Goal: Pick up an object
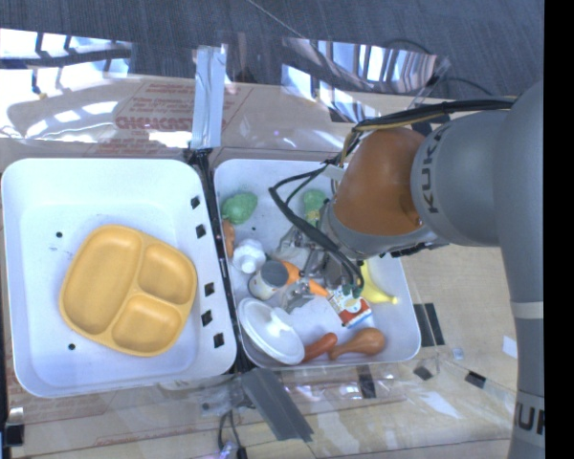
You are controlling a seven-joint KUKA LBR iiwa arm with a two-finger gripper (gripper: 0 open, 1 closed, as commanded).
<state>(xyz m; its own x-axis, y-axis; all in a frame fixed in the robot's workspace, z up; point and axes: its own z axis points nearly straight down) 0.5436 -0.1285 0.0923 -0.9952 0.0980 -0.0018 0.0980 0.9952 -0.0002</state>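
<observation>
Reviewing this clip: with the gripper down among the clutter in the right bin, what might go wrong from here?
Crowding: the gripper sits low in the right bin among tightly packed items, a white bowl, a brown drumstick-shaped toy and a small carton, so it may pinch two things or none. Lifting could also knock neighbours such as the banana.
</observation>
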